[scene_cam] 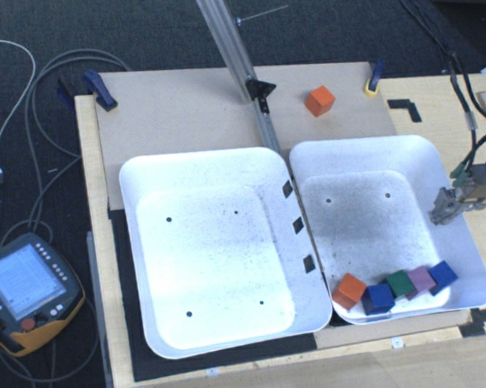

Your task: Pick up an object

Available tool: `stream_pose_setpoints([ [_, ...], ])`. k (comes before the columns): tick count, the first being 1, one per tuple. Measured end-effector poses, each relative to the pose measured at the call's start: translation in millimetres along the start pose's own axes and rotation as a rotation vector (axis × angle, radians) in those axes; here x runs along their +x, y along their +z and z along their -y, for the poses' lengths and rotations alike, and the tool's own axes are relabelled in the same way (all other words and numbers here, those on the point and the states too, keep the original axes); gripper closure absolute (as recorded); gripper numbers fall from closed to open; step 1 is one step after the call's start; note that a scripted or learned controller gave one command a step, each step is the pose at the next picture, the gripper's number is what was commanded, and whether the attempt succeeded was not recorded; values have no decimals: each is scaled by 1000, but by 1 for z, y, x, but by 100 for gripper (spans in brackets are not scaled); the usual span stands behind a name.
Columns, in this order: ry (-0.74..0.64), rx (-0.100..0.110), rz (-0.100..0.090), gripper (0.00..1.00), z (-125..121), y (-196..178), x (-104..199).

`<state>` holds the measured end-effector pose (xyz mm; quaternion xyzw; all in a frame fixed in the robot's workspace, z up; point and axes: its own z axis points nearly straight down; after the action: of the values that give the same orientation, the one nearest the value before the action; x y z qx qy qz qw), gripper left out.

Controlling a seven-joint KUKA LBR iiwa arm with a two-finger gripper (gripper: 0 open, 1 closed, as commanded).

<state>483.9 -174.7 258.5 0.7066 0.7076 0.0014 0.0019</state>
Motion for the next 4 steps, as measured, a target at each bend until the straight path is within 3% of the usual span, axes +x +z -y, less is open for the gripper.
stream_pose_setpoints([
  [1,-8,0,-2,100,2,-21,69],
  [2,-5,6,-3,100,-15,-9,113],
  [3,6,0,3,100,-33,-28,48],
  [4,-7,8,-5,100,-18,-31,115],
])
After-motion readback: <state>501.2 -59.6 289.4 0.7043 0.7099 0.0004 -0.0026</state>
